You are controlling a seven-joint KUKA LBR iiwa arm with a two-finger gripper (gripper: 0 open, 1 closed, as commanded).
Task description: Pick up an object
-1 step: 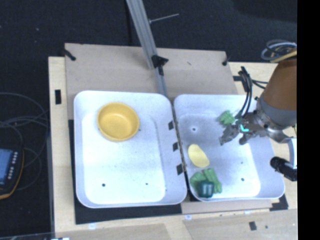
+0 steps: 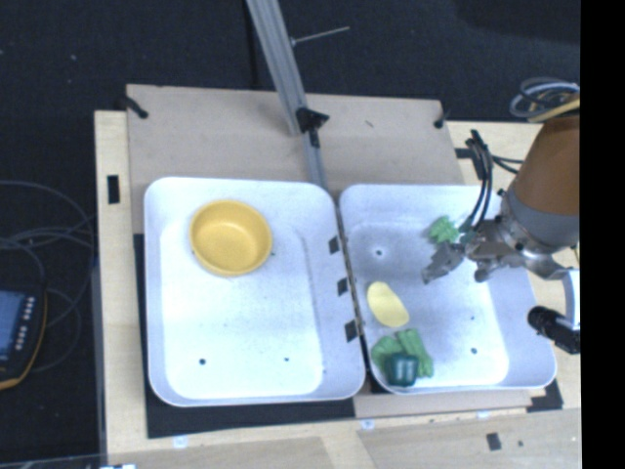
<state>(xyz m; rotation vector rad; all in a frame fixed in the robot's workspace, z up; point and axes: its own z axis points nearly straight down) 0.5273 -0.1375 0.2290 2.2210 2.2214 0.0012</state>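
Observation:
In the right bin (image 2: 488, 355) lie a pale yellow oval object (image 2: 387, 305) near the left wall, a green pepper-like object (image 2: 401, 357) at the front left corner, and a small light green piece (image 2: 444, 230) toward the back. My gripper (image 2: 441, 262) hangs over the middle of the right bin, just in front of the light green piece and to the right of the yellow object. Nothing shows between its fingers. The arm with its orange band (image 2: 553, 169) reaches in from the right.
The left bin (image 2: 244, 360) holds a yellow bowl (image 2: 231, 236) at its back left. A grey metal rail (image 2: 278, 52) slants down from the top to the divide between the bins. Cables (image 2: 481, 179) hang beside the wrist.

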